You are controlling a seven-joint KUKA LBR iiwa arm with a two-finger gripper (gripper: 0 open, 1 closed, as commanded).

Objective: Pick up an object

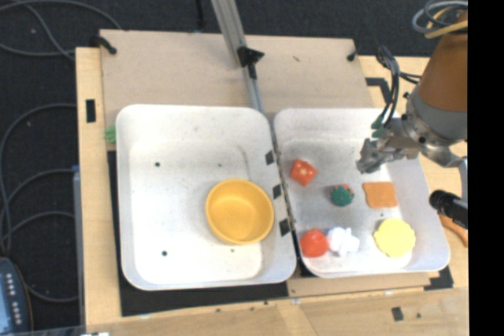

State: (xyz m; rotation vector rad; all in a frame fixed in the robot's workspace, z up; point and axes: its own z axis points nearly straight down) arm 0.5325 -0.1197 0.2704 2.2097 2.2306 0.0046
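Taking the yellow bowl (239, 210) as the landmark, it sits low in the left bin (157, 138), close to that bin's right wall. Nearest the camera, to the bowl's right and a little lower, 3 things line the front of the right bin (315, 126): a red ball (314, 243), a small white piece (342, 240) touching it, and a yellow disc (394, 238) further right. Further back, right of the bowl and slightly above its level, lie a dark green object (341, 195) and an orange flat square (380, 194), the square just behind the disc. A red-orange object (302, 171) sits just up and right of the bowl, beside the divider between the 2 bins. Further back still, the gripper (370, 161) hangs over the right bin, above the orange square and well right of the bowl; whether its fingers are apart or together cannot be told, and nothing is seen between them.
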